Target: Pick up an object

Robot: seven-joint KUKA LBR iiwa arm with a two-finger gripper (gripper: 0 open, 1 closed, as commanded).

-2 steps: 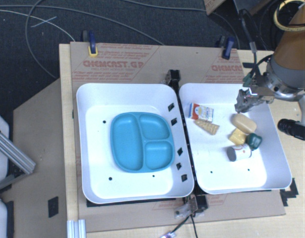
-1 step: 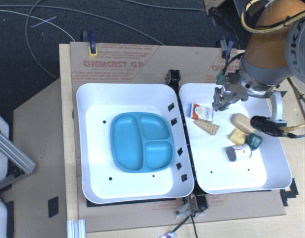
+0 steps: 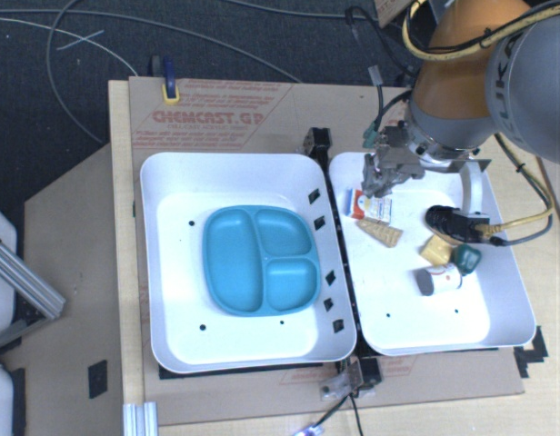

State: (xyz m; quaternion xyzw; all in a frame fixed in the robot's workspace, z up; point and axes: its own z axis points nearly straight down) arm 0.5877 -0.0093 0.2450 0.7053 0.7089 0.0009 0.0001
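Tool point(image 3: 380, 181) hangs above carton point(image 3: 375, 209), wedge point(image 3: 382, 234) just beside.

The flat brown board point(image 3: 280, 116) bears red letters "CHEMCAST GP". Smaller red lines around them are unreadable.

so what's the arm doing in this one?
The KUKA arm reaches in over the right bin, with its tool low at the bin's far left end, right above a red-and-white packet. A tan wedge lies beside the packet. A yellowish block, a teal piece and a grey piece sit further right. The left bin holds a blue divided plate. No object looks lifted.
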